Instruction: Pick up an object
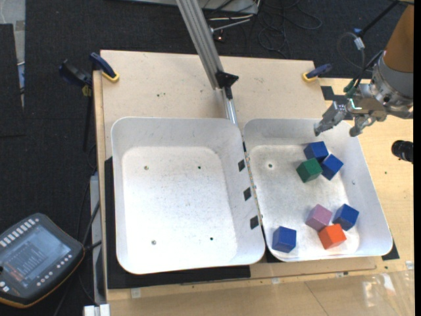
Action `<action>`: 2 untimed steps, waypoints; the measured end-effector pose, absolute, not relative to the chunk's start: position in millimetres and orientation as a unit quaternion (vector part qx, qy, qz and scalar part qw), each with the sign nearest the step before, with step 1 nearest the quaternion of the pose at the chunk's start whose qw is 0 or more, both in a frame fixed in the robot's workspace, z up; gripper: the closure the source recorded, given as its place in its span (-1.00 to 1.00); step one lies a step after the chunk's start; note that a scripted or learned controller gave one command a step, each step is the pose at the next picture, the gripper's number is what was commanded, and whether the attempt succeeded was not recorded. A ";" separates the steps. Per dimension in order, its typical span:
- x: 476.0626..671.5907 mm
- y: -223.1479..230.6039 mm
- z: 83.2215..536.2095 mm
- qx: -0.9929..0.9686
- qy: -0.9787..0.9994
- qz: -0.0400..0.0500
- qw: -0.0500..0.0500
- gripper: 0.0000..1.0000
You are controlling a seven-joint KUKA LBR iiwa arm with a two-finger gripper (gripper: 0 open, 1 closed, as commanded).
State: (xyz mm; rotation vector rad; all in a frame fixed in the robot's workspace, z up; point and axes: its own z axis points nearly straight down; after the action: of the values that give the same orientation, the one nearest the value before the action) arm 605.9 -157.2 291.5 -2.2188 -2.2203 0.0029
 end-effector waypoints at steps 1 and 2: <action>606.5 -157.1 293.3 -0.707 -0.708 0.000 0.000 -1.00; 602.7 -155.2 229.4 -0.707 -0.707 0.002 0.003 -1.00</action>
State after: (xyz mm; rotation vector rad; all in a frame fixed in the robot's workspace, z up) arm 602.7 -155.2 229.4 -2.2184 -2.2171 0.0064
